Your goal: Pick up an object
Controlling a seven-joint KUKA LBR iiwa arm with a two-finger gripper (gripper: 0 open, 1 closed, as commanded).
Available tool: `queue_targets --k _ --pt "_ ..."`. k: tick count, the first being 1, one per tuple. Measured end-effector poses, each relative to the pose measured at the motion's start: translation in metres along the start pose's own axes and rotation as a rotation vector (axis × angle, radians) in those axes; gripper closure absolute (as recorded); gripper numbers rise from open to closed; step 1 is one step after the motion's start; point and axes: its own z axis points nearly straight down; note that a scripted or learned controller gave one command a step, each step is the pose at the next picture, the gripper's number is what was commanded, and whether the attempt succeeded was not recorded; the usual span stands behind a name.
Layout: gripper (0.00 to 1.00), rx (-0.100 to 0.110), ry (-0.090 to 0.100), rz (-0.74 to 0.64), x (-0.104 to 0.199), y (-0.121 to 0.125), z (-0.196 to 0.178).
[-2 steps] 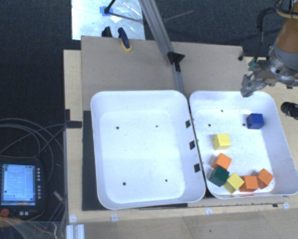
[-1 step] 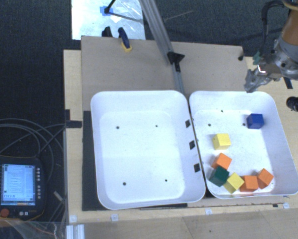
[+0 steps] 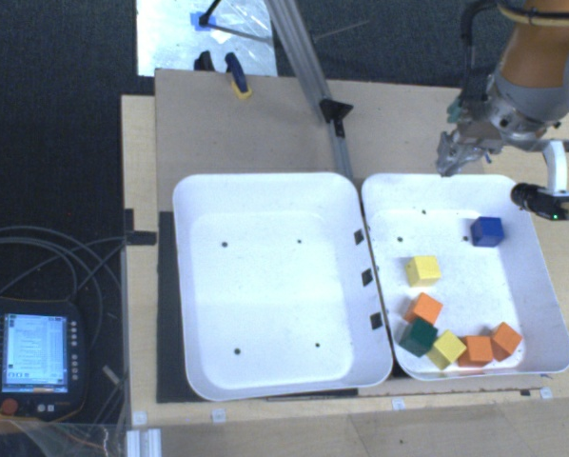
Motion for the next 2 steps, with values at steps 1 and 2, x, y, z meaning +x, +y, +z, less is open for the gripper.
queue_targets --k 1,2 --pt "1.0 0.0 0.0 0.0 0.043 0.005 0.004" --pt "1.0 0.001 0.001 -0.001 0.096 -0.004 0.006"
